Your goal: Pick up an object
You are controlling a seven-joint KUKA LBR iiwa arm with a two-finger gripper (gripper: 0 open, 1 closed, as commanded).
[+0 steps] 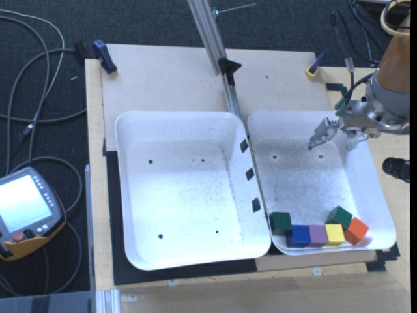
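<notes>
Several small blocks lie in a row along the near edge of the right bin point(365, 168): a green cube point(281, 222), a blue one point(300, 235), a purple one point(317, 234), a yellow one point(334, 233), a dark green one point(340, 215) and an orange one point(357, 230). My gripper point(336, 137) hangs over the far part of that bin, well away from the blocks. It is open, with nothing between its fingers point(320, 136).
The left bin point(130, 135) sits beside the right one, split from it by a ridge with black clips point(249, 173). A slanted metal rail point(208, 31) crosses the bench's far side. Cables and a teach pendant point(26, 210) lie on the floor at left.
</notes>
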